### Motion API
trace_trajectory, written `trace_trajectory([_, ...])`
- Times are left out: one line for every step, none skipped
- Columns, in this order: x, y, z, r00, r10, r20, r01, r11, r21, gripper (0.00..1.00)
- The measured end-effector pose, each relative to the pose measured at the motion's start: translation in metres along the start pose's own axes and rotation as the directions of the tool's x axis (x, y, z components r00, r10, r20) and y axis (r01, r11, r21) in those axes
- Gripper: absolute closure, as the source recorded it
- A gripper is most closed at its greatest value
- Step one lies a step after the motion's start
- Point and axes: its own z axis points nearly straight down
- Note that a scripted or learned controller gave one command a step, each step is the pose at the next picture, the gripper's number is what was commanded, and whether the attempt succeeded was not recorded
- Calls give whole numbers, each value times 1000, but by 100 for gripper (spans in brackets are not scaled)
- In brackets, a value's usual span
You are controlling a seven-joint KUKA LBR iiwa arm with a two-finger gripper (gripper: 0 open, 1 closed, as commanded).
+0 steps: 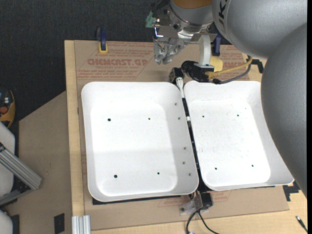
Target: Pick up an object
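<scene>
Notably, no object for picking lay on the floor of either the left bin (pixel 97 130) or the right bin (pixel 263 130), so where the task's thing was could not be told. The gripper (pixel 165 52) hung above the board behind the bins, its opening unreadable. A sound attempt would first locate a target, then descend centred over it.

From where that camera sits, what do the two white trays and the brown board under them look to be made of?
The left tray and right tray look like thin moulded plastic: smooth, matte white, rounded corners, curled rims. The board looks like brown cardboard or paper-faced sheet, dull with red printed lettering; which one is unclear.
</scene>
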Motion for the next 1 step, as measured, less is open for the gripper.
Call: trace_trajectory([92, -4, 65, 1000, -10, -1, 10, 1000, 16, 100])
